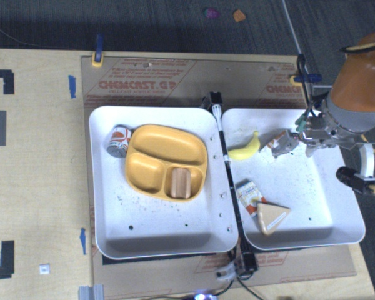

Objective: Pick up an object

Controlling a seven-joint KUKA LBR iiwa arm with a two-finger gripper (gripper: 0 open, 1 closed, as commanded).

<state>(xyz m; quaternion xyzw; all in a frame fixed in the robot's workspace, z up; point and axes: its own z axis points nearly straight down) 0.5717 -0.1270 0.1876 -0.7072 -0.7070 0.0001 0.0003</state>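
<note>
Lying just left of jaws (pixel 298 137) | banana (pixel 246 147) | right bin (pixel 337 230)

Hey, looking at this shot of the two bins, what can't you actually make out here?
- Tool, camera view: too small and blurred to tell its finger state, or whether it grips the small object beside the banana.
- Arm: cut off by the right edge.
- Can: partly hidden behind the yellow tray; label unreadable.
- Packet: print too small.
</note>
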